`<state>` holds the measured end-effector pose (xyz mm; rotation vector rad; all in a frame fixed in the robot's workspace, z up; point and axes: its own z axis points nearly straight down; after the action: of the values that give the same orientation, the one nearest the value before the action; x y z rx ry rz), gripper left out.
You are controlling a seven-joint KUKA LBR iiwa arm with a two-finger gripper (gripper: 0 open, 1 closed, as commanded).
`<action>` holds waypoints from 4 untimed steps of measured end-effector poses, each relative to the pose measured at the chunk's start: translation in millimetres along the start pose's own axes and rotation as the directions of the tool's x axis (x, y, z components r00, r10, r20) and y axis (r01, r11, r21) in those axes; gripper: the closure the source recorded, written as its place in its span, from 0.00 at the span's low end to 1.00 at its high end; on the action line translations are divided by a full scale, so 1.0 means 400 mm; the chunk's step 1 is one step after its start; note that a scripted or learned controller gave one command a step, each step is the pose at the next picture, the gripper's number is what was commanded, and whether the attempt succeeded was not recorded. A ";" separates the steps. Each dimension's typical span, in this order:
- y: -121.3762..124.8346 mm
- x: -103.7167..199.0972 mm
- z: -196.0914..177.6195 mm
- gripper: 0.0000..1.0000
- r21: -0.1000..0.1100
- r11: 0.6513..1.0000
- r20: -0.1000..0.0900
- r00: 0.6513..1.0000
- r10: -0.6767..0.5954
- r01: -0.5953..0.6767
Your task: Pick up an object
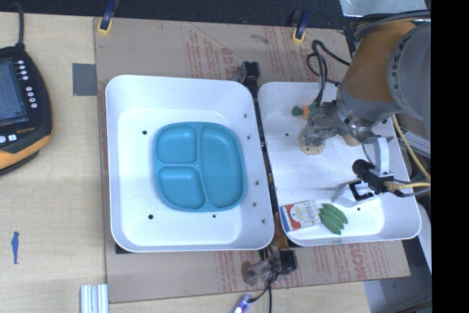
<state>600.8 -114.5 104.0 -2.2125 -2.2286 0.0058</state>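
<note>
Taking the right-hand bin [275, 157] as the landmark: to its left, in the neighbouring left-hand bin [121, 157], lies a blue divided plate [198, 166], flat and alone, well apart from the arm. Inside the right-hand bin, at its near left corner, a small flat carton [299, 215] printed red, white and blue lies with its long axis running left to right, and a green pod-like thing [333, 218], perhaps a toy vegetable, lies against the carton's right end, slanted. Further back in that bin, near its middle, the gripper [316, 134] hangs close over the floor, and directly beneath it sits a small tan round piece [313, 147], flat like a disc or cork. The coming move, as I judge it, turns on that one relation: the tan piece lies right under the jaws, so a grasp would need little more than a short straight drop, whereas the carton and the green pod lie well toward the near edge of the bin from the jaws. The piece is round, so no long axis should dictate wrist turn. The wrist hides the tips, so I cannot tell how the jaws stand, nor whether they touch the tan piece yet.
</note>
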 end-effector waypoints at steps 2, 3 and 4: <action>0.018 -0.049 -0.231 1.00 -0.003 1.000 -0.002 1.000 0.004 -0.004; 0.006 -0.019 -0.321 1.00 -0.003 1.000 -0.002 1.000 0.004 -0.004; -0.155 -0.096 -0.135 1.00 0.001 1.000 -0.001 1.000 0.003 -0.003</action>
<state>539.2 -153.4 158.2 -2.2151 -2.2240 0.0065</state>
